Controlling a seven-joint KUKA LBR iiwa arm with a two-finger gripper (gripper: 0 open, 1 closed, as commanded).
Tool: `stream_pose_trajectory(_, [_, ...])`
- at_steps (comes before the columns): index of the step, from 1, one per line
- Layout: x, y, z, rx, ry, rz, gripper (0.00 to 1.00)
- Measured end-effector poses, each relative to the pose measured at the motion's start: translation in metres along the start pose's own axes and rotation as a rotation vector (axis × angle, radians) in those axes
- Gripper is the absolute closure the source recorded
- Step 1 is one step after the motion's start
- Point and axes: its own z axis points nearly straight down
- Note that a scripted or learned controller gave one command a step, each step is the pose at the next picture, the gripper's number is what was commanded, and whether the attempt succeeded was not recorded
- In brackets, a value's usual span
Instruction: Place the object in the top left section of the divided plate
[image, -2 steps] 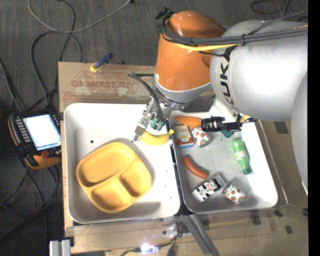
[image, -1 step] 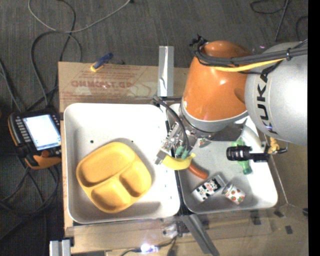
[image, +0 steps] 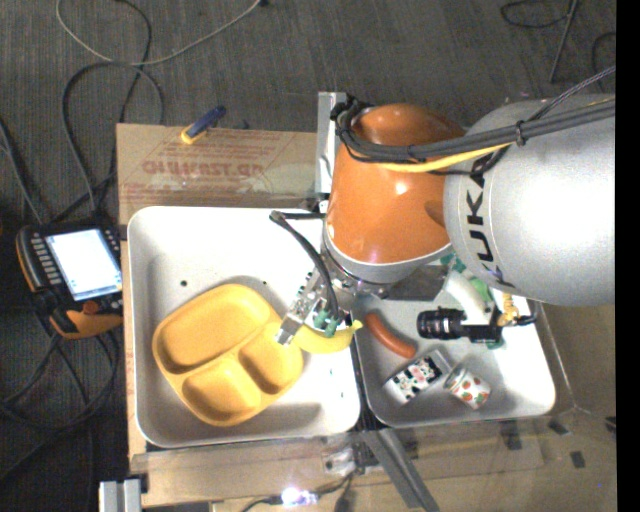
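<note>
A yellow divided plate (image: 225, 350) with three sections lies in the left bin (image: 150, 260). My gripper (image: 305, 322) hangs just off the plate's right rim, reaching down from the orange wrist. It is shut on a yellow banana (image: 330, 340), which lies crosswise under the fingers. One end of the banana touches the plate's rim and the other points toward the wall between the bins. The plate's sections hold nothing.
The right bin (image: 530, 400) holds a reddish sausage (image: 390, 335), a small white box with dark spots (image: 415, 376) and a small cup with red print (image: 468, 387). A handheld pendant (image: 75, 265) sits left of the bench and a cardboard sheet (image: 215, 170) behind it.
</note>
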Motion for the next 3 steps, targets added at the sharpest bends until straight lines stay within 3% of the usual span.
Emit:
stream_pose_trajectory(1, [0.016,0.025,-0.095,-0.002,-0.003,-0.100,1.00])
stream_pose_trajectory(2, [-0.020,-0.030,-0.048,-0.001,-0.002,-0.113,1.00])
stream_pose_trajectory(3, [0.017,0.025,-0.030,-0.001,0.000,-0.227,1.00])
